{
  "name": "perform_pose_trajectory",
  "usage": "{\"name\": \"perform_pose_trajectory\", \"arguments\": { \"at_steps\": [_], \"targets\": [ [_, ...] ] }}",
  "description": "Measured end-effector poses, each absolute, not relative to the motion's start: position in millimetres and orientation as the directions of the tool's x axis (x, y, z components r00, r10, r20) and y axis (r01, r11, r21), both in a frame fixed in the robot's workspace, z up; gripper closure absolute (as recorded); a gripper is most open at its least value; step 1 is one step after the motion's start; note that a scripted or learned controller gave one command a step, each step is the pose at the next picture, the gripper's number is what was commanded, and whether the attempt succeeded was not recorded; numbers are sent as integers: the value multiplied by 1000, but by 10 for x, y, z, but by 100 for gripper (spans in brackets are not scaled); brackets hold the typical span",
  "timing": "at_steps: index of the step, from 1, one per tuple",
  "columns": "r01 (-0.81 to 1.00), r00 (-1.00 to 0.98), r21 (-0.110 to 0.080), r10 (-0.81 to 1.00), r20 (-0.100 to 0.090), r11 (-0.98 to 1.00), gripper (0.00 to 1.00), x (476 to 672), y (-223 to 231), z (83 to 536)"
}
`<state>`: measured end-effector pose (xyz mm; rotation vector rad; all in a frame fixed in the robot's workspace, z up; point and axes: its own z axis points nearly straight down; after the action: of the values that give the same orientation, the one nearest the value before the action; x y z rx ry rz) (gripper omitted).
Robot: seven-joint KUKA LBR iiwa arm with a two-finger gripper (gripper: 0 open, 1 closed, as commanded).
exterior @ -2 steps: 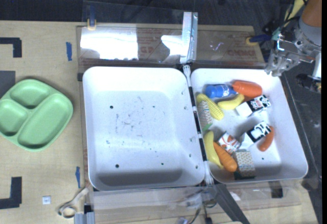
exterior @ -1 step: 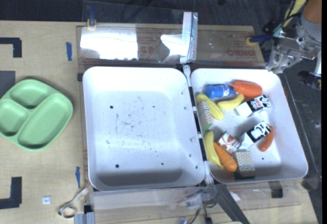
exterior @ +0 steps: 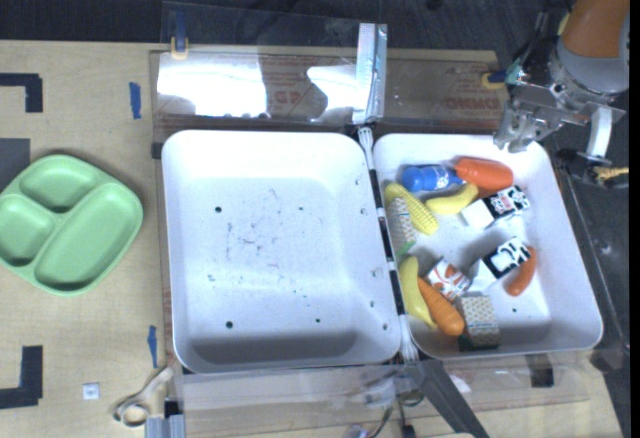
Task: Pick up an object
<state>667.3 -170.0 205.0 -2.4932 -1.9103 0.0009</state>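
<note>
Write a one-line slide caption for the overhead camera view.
Gripper hovers at the back rim of the right bin of toy food; left bin alongside.

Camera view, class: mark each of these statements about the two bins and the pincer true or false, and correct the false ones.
1. The toy food lies in the right bin. True.
2. The pincer is down among the toys in the middle of that bin. False: it is at the bin's far rim, near the right corner.
3. An ear of corn lies near the divider between the bins. True.
4. The green divided plate sits inside the left bin. False: it rests on the bench, left of that bin.
5. An orange carrot lies in the right bin. True.
</note>
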Motion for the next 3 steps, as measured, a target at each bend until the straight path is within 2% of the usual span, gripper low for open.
{"name": "perform_pose_trajectory", "arguments": {
  "at_steps": [2, 3],
  "targets": [
    [966, 258, 7, 966, -2, -258, 100, 6695, -1695, 2273],
    [971, 238, 0, 971, -1, -238, 100, 6673, -1805, 2161]
  ]
}}
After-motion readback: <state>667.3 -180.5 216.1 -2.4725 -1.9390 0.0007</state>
